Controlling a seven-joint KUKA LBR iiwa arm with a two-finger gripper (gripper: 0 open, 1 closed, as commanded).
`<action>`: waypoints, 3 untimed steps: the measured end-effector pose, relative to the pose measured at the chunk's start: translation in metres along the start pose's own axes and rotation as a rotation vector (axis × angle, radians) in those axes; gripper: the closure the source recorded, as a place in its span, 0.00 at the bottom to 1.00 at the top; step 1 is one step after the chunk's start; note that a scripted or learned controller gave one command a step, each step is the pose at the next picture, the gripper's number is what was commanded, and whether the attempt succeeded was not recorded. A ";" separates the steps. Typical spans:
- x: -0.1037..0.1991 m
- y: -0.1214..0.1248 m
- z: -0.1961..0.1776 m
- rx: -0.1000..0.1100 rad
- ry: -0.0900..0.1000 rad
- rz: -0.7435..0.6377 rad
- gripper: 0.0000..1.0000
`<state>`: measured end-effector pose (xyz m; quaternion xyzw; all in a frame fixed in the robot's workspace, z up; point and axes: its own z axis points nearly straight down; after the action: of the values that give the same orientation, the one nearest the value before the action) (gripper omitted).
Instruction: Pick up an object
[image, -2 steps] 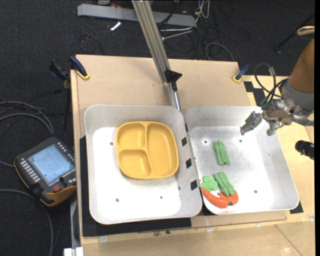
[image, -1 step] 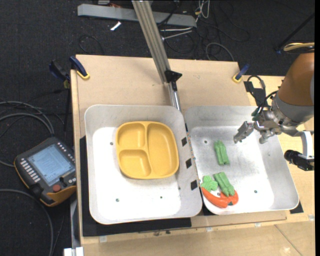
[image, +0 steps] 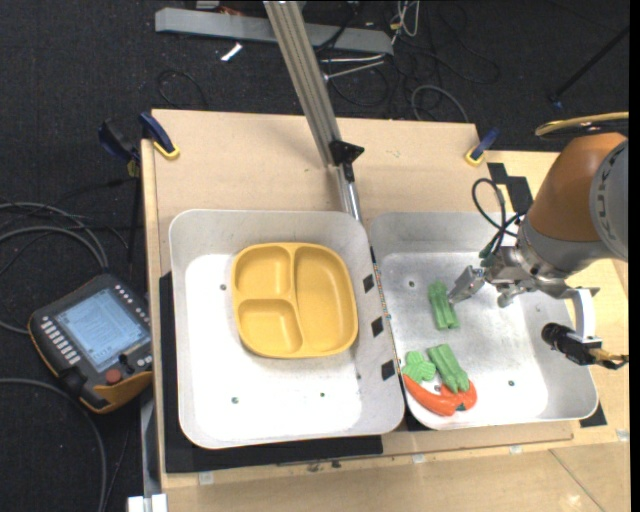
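Note:
My gripper (image: 487, 290) hangs low over the right bin (image: 560, 395), toward its middle, open with nothing between its fingers. Its left finger (image: 465, 286) is just right of a small green stick-shaped object (image: 441, 306) lying on the bin floor; I cannot tell whether they touch. An orange and red toy with green pieces on it (image: 440, 381) lies at the bin's front left corner, well clear of the gripper. The grey arm with its orange band (image: 585, 185) comes in from the right.
The left bin (image: 200, 330) holds a yellow divided plate (image: 295, 298). A metal pole (image: 312, 85) slants up from between the bins. A black cable fitting (image: 565, 342) hangs off the wrist over the right bin.

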<state>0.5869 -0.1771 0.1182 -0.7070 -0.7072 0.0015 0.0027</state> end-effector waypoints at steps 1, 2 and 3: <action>-0.001 0.002 -0.014 -0.008 -0.002 0.000 1.00; -0.005 -0.001 -0.059 -0.011 -0.004 0.001 1.00; -0.005 0.000 -0.112 -0.012 -0.004 -0.002 1.00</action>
<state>0.5879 -0.1826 0.2304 -0.7063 -0.7079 -0.0015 -0.0031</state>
